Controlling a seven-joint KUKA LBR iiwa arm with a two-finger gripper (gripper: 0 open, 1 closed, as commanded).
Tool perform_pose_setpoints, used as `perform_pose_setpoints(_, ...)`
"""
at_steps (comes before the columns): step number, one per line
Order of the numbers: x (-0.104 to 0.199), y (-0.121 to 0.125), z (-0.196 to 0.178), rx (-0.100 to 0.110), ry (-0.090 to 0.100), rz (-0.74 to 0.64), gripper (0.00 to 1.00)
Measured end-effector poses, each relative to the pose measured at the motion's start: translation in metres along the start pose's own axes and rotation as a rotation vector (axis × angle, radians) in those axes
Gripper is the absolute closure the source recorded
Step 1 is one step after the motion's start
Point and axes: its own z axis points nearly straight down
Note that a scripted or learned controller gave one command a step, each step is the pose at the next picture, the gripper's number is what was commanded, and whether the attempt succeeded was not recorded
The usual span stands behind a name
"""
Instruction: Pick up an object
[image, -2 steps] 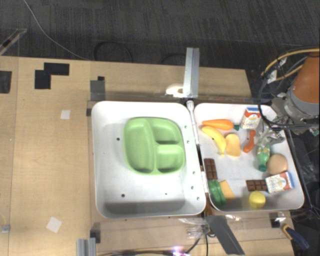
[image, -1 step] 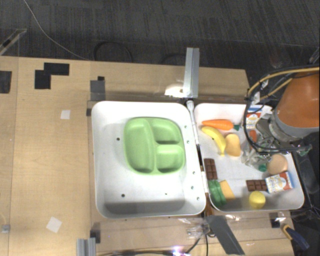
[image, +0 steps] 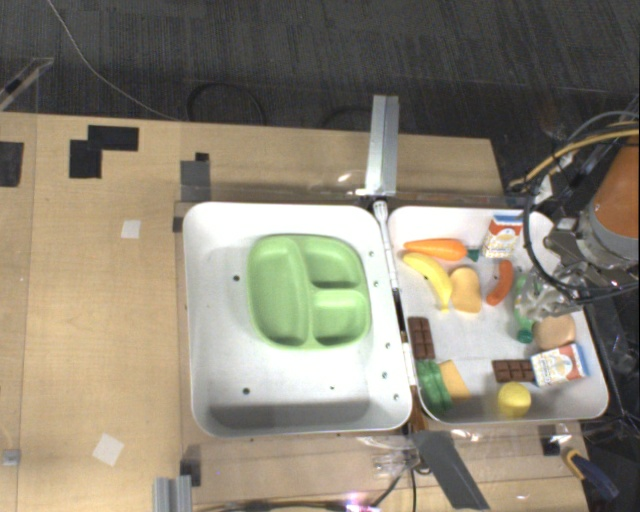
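Observation:
The right bin (image: 470, 330) holds several toy foods. An orange carrot (image: 435, 247) and a yellow banana (image: 428, 277) lie at its upper left, beside a tan pear-like piece (image: 465, 290) and a red sausage (image: 500, 283). Along the right side lie a green item (image: 523, 318), a tan bun (image: 555, 331) and a small carton (image: 558, 366). My gripper (image: 540, 292) hangs low over the bin's right side, just above the green item and the bun. The arm (image: 610, 215) comes in from the right edge.
The left bin (image: 215, 340) carries a green divided plate (image: 308, 290). Also in the right bin are two chocolate bars (image: 421, 338) (image: 513, 371), a lemon (image: 514, 399), a green and orange piece (image: 440, 382) and a second carton (image: 503, 237). Cables (image: 560, 170) loop by the arm.

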Motion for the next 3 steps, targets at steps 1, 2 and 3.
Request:
perform_pose_setpoints(1,-0.001,0.0,0.0,-0.001,-0.001,-0.001,0.0)
perform_pose_setpoints(2,-0.016,-0.02,0.072,0.008,-0.004,0.036,0.0)
perform_pose_setpoints(3,-0.034,-0.004,0.072,0.008,-0.004,0.014,0.0)
